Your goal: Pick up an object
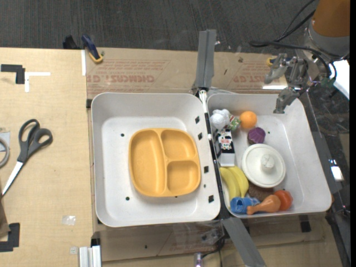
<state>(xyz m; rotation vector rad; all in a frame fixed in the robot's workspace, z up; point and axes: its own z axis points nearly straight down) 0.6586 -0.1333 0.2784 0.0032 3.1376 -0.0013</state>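
The right bin (308, 149) holds several small objects: a white plush toy (221, 117), an orange ball (248, 119), a purple piece (256, 135), a black-and-white box (225, 144), a white lidded bowl (265, 164), yellow bananas (236, 181), a blue toy (239, 206) and an orange-red toy (273, 201). My gripper (278, 87) hangs over the bin's far right corner, above and to the right of the orange ball. It is open and nothing sits between its fingers.
The left bin (105, 149) carries a yellow divided plate (165, 162). Scissors (26, 144) lie on the wooden bench at far left. A blue clip (92, 48) sits by the cardboard behind the bins. A grey divider bar (204, 60) runs between the bins.
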